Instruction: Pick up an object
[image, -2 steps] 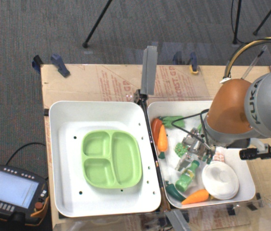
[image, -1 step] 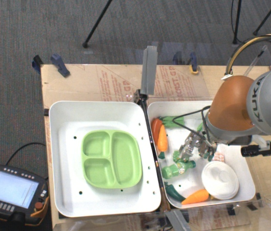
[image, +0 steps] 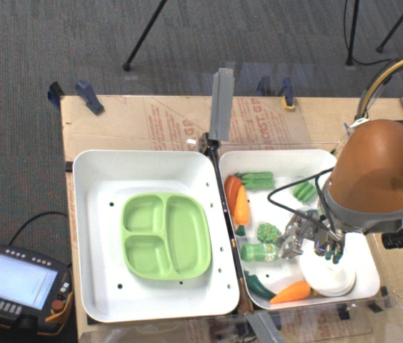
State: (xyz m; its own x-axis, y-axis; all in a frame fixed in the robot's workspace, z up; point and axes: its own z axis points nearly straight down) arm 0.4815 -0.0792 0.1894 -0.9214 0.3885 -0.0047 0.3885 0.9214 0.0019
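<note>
The right bin (image: 287, 156) holds several toy foods. An orange carrot (image: 241, 206) and a red-orange piece (image: 231, 187) lie at its left wall, with a green piece (image: 259, 180) beside them. A small green piece (image: 304, 190) lies near the middle. A speckled green piece (image: 267, 231) and a green cylinder (image: 257, 251) sit lower down. Another carrot (image: 291, 291) and a dark green piece (image: 259, 286) lie at the front. My gripper (image: 309, 243) hangs low over the bin's middle, just right of the green cylinder and above a white dish (image: 328, 279).
The left bin (image: 91, 191) holds a light green divided plate (image: 166, 236). A grey post (image: 221, 109) stands behind the seam between the bins. The arm's orange band (image: 369, 174) covers the right bin's right side. A teach pendant (image: 19, 281) lies at the lower left.
</note>
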